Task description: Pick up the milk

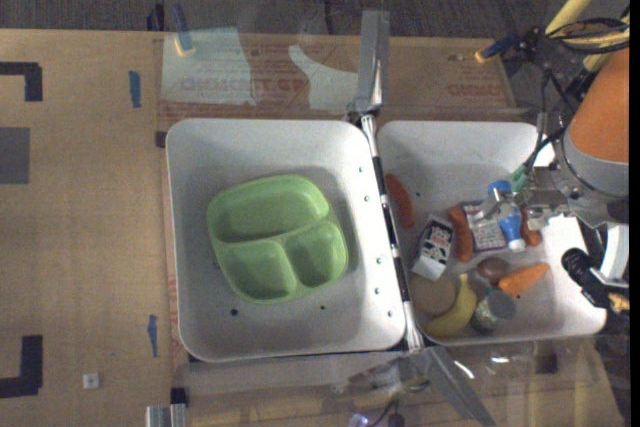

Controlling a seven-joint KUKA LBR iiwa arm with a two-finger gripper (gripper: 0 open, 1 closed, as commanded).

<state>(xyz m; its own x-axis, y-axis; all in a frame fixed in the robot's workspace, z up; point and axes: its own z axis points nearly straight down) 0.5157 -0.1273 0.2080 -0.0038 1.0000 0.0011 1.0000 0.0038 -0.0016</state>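
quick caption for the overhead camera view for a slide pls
KUKA arm's gripper over the right bin of toy food, milk carton lying nearby; green divided plate in left bin.

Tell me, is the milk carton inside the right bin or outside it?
Inside. The milk carton lies within the walls of the right bin, near its left side, beside a banana.

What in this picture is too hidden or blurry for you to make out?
- Gripper: in the camera view its fingers blur into the clutter, so open or shut is unclear.
- Milk carton: print too small to read.
- Arm: cut off by the right edge.
- Small toys beside the banana: overlapping, hard to identify.
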